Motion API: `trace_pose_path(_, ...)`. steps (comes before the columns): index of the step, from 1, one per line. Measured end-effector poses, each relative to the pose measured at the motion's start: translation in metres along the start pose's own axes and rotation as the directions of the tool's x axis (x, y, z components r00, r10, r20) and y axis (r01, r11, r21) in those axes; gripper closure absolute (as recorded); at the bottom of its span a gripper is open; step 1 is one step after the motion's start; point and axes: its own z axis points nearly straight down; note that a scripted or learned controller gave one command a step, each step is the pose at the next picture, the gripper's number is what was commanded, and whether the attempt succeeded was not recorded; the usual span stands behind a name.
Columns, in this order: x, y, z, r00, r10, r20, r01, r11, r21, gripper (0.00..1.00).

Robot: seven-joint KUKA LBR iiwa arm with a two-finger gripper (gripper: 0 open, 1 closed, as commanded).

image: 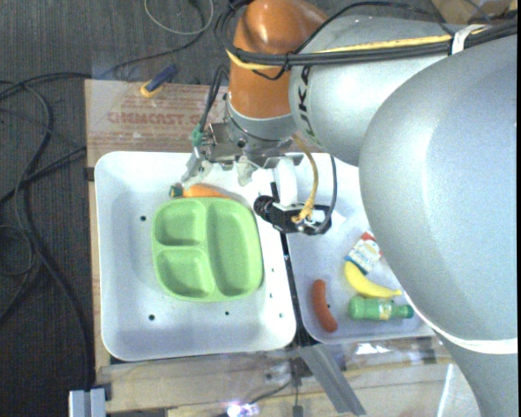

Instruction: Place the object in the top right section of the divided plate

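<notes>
Orange carrot (201, 191) lies just under the gripper (210, 165), against the far rim of the green divided plate (208, 250) in the left bin (113, 259); whether it is gripped I cannot tell. Likely poised for placing.

Green plate (208, 250), perhaps orange carrot (206, 192)

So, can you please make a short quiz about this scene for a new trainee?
1. True or false: the green divided plate lies in the left bin.
2. Which item lies in the right bin? A) banana B) spoon C) cup
3. Fill in: the orange carrot lies just beyond the plate's far ____, below the tool.

Key: 1 true; 2 A; 3 rim.
</notes>
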Motion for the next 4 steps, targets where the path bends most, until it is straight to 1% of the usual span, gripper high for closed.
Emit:
trace_pose_path(1, 0.0, 0.0, -0.008, 1.0, 0.0, -0.001, 0.0, 1.0, 0.003, 1.0)
trace_pose_path(2, 0.067, -0.072, -0.038, 0.982, 0.191, 0.0, -0.191, 0.982, 0.003, 1.0)
trace_pose_path(3, 0.042, -0.134, -0.063, 0.999, -0.045, 0.0, 0.045, 0.999, 0.001, 1.0)
trace_pose_path(4, 0.016, -0.137, -0.107, 0.915, 0.403, 0.002, -0.403, 0.915, -0.002, 1.0)
